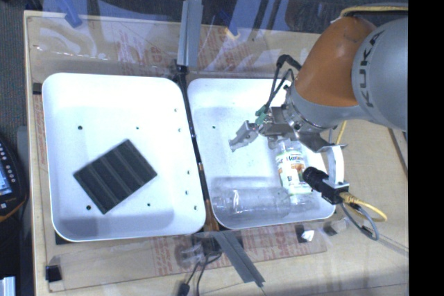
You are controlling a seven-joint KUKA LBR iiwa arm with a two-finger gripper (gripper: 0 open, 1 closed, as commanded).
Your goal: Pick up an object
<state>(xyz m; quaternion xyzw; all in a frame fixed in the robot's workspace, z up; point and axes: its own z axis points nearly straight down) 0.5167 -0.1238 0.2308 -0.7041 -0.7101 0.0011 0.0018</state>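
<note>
Camera view looks down on two likely targets in the right bin (208,149). One is a small white bottle (293,173) with an orange-and-dark label, lying with its length running away from the near wall. The other is a clear plastic bottle (253,201) on its side along the near wall, just beside the small one's lower end. Both look light and rigid. The clear one should be slick and inclined to roll, and its thin wall may give under a squeeze. The labelled one is shorter and offers a better hold across its middle, where the label adds some friction.

Above the right bin, the gripper (243,136) points toward the bin's centre, its metal tip left of the small bottle and apart from it. Whether the jaws are spread or pressed together I cannot tell; nothing is visibly between them. The grey arm (378,73) with its orange band reaches in from the right, wrist bent down over the bin.

A dark ribbed panel (114,175) lies flat in the left bin (62,93), well apart. Both bins sit on the tabletop (104,45).
</note>
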